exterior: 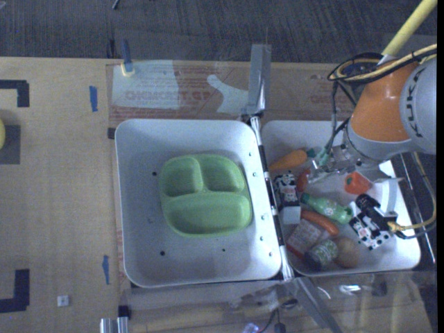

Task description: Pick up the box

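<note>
The pincer (331, 164) hangs over the right bin (406, 259) at mid-right, its state impossible to tell, and the box (304, 236) lies unlifted among the clutter.

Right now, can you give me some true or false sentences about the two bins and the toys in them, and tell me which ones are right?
1. The green tray lies in the left bin. True.
2. The green tray has three sections. True.
3. The carrot lies in the left bin. False: it lies in the right bin, near that bin's top left corner.
4. The green bottle stands upright. False: it lies on its side among the other toys.
5. The robot arm reaches over the right bin. True.
6. The left bin is piled with toys. False: it holds the green tray, and the pile of toys is in the right bin.
</note>
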`<state>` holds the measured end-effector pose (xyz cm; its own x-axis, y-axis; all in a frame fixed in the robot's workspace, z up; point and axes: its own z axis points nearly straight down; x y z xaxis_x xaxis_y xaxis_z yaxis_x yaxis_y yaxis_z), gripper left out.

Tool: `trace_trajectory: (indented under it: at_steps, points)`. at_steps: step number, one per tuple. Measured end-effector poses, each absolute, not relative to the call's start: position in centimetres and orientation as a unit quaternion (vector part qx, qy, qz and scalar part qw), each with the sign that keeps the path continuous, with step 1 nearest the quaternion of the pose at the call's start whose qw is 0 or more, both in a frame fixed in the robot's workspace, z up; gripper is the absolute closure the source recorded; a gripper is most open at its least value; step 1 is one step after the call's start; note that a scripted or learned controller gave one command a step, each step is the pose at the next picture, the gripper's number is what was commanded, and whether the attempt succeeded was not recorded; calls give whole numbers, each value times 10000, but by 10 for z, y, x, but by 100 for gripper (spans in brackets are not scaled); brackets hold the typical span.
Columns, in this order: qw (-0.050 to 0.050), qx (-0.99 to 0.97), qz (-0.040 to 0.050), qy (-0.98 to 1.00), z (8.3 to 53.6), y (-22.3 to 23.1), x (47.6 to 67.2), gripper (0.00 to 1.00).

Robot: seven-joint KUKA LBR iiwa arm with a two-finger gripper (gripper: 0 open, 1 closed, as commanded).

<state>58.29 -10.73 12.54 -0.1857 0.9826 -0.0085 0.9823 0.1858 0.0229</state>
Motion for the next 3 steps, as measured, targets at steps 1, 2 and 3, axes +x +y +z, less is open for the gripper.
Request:
trace_trajectory:
  at_steps: [1,2,3]
  points:
    - [27,7270,29,6866,88,-120,512,100]
    - [43,8155,45,5788,88,-115,507,100]
    - [-5,8668,-14,4986,184,-39,582,100]
